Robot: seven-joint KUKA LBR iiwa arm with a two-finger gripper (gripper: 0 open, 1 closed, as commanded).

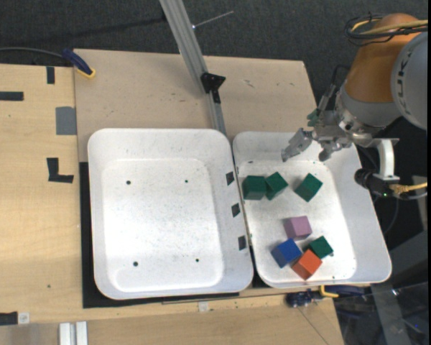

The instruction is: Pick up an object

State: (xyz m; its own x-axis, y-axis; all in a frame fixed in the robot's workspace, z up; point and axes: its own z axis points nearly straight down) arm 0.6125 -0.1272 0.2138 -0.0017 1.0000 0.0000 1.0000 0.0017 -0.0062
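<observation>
Gripper (310,144) is seen spread open, nothing held, above the right bin (359,264). A green cube (308,187) lies just below: judged light, rigid, best pinched across flat sides.

Even overhead light, both white bins (161,139) bright without harsh glare; soft short shadows, picture slightly grainy, arm (388,70) faintly blurred.
</observation>
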